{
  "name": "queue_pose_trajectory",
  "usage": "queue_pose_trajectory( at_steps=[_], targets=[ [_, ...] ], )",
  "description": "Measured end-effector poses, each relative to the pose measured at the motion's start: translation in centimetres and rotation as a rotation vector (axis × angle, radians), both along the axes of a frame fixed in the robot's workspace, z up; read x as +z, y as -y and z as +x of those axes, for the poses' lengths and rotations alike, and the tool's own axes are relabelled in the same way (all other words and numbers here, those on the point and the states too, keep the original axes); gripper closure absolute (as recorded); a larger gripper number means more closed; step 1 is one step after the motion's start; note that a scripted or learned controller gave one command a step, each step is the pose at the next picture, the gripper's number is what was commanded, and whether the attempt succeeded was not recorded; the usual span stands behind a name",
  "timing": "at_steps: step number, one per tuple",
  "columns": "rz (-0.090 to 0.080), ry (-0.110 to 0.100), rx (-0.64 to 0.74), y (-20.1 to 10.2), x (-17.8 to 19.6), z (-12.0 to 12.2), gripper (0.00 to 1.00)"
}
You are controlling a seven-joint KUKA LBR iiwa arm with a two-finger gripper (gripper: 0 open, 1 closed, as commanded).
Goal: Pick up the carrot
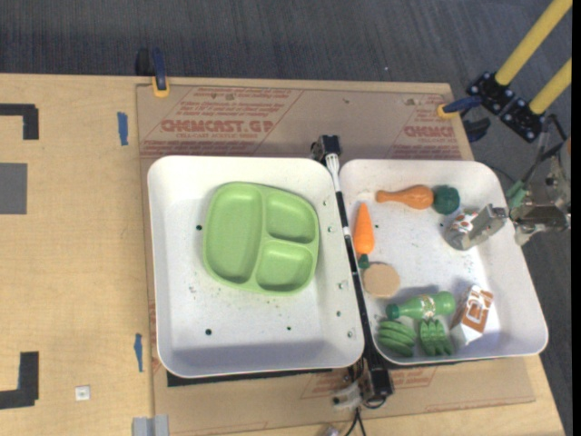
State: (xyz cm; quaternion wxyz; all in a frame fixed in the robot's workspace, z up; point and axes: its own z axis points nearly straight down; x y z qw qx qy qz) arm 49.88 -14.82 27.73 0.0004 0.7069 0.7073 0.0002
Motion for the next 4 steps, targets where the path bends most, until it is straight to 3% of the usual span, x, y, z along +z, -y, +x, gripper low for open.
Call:
queue_pose_trajectory(
  at_steps=[1,2,3,4],
  targets=[
    [0.001,-0.003,-0.062,-4.1,-7.7,5.1,0.0],
    [0.001,0.0,0.077,-12.8,-9.3,8.0,0.0],
    [0.001,-0.002,0.072,-11.3,-9.3,7.4,0.0],
    [0.0,0.0,-0.011,-13.9,-9.3,8.2,0.0]
  ],
)
